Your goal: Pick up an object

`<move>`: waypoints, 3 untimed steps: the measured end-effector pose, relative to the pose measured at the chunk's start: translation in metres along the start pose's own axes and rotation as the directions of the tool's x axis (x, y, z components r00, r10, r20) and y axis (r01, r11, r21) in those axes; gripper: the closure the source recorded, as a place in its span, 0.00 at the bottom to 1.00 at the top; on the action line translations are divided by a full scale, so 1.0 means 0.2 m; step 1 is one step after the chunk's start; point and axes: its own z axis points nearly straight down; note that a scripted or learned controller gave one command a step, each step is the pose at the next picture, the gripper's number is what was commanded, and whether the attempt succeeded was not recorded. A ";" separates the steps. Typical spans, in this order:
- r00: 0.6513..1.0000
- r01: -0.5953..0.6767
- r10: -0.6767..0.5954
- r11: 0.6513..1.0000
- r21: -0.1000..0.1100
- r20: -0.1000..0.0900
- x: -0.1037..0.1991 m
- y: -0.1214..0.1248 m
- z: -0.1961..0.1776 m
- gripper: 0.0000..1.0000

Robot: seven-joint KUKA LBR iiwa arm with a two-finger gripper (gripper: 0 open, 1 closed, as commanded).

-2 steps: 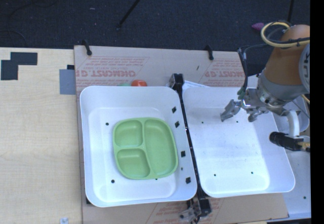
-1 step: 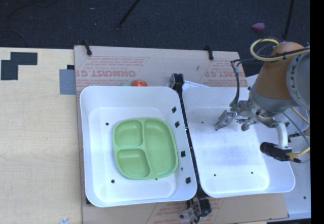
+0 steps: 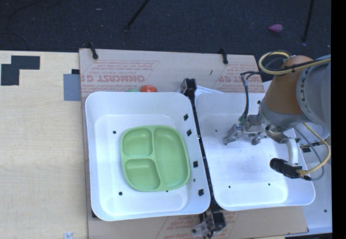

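Two white bins side by side, centre frame, on a cardboard sheet (image 3: 162,70) with red print.

Left bin (image 3: 102,124): green divided plate (image 3: 155,157), three compartments, lying flat, roughly centred on the floor, slightly toward the lower right. Nothing touching it.

Right bin (image 3: 254,178): arm enters from the right edge, orange band (image 3: 284,94) upper right. Gripper (image 3: 238,133) sits over the upper part of this bin, near its back wall, fingers pointing left toward the divider. Finger state: cannot tell, metal parts blur together at this size. Nothing visible between them.

Small orange-red object (image 3: 148,89) just behind the left bin's back rim, outside the bin, on the cardboard. Plate and gripper are well apart, with the divider between them.
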 end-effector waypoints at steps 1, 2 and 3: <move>1.000 -0.003 0.003 1.000 0.000 0.000 0.00 0.00 -0.06 1.00; 1.000 -0.005 0.005 1.000 -0.005 0.001 -0.04 0.02 -0.28 1.00; 1.000 0.003 -0.003 1.000 -0.006 0.001 -0.05 0.04 -0.50 1.00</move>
